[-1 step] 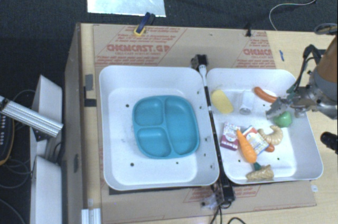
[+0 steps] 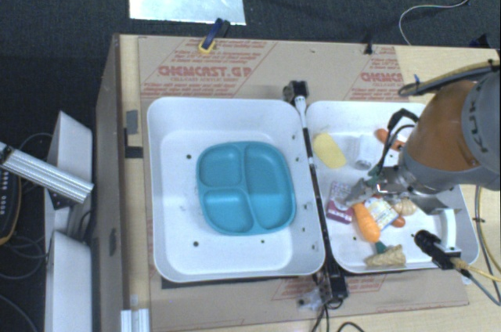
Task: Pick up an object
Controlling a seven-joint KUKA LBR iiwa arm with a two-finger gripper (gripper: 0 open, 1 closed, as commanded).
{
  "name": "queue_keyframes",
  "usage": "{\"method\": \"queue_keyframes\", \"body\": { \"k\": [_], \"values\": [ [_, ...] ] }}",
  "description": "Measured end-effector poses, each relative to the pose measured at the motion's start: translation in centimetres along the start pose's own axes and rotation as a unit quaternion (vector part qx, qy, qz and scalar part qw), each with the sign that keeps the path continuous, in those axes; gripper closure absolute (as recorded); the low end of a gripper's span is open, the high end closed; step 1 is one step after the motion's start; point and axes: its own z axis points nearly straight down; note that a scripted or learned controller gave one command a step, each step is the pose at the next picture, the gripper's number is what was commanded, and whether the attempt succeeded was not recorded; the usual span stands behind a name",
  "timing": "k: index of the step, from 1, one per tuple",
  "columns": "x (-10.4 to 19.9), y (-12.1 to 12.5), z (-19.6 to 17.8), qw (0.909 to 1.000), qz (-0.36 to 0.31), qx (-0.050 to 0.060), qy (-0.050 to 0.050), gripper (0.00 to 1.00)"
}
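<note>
- Your gripper sits low in the right bin, hanging from the orange-banded wrist that reaches in from the right. Whether it is spread or closed you cannot tell here; the metal parts blur into the clutter beneath.
- Just below the tool lies the carrot, an orange, tapered piece. Its long axis runs from upper left to lower right, the dark green end pointing toward the bin's near edge.
- That carrot looks like the nearest candidate: it lies just toward the near edge from the tool, touching or nearly so, so you would close across its short width.
- Crowding it are a white packet, a purple-edged wrapper and a tan cone.
- Farther up-left rests a yellow lemon-like object, well clear of the others.
- The left bin holds a blue divided tray.
</note>
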Motion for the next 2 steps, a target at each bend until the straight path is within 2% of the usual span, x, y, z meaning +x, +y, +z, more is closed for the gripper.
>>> {"method": "queue_keyframes", "body": {
  "k": [1,2],
  "values": [
    [2.5,-1.4,1.0,0.9999,0.003,-0.009,-0.005,0.00],
    [2.6,-1.1,-0.3,0.9999,0.002,-0.013,-0.004,1.00]
  ]
}}
